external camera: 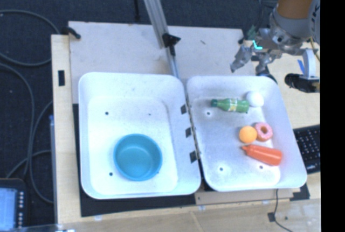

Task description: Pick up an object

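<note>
1. The right-hand bin (280, 99) served as the landmark; it lay on the bench (118, 48) just beside the left-hand bin (89, 118), their inner rims touching or nearly so.
2. The gripper (252, 62) hung beyond the far rim of the right-hand bin, near its far right corner, above the bench rather than over the bin floor.
3. Its two fingers stood spread apart — one at the left, one at the right — with nothing between them.
4. Inside the right-hand bin, near the far wall, a green bottle (230, 105) lay on its side, and a white ball (254, 99) sat at the bottle's right end, touching it or nearly so.
5. Nearer the middle of that bin an orange ball (248, 134) rested against a pink ring-shaped doughnut (263, 131) on its right.
6. Just on the near side of those two lay an orange carrot (263, 154), pointing across the bin.
7. All five objects were well apart from the gripper — none was lifted.
8. In the left-hand bin a blue bowl (138, 156) sat upright toward the near side.
9. A metal pole (153, 7) slanted away from the far side of the two bins.
</note>
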`<state>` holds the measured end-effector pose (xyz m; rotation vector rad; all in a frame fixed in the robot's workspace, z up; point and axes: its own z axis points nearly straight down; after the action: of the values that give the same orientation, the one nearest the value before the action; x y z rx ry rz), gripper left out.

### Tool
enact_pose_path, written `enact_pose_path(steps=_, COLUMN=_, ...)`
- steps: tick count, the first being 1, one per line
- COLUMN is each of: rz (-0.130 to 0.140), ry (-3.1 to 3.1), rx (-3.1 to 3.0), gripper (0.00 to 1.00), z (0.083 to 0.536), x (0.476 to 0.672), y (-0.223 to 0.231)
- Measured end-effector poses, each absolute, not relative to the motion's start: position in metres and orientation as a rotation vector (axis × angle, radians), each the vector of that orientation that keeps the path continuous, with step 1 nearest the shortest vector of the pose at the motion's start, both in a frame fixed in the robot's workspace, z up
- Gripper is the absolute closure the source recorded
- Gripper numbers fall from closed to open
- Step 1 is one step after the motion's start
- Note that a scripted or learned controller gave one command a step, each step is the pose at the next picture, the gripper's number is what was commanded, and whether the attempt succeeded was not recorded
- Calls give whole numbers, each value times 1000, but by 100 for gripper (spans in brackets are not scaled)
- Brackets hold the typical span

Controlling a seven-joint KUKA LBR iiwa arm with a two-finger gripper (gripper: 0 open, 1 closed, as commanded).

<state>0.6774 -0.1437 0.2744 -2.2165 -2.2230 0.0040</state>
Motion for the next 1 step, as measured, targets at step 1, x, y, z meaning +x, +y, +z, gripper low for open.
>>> enact_pose_path(steps=1, rz=-3, ry=-2227, rx=-2220, gripper=0, z=278, x=678, y=-144)
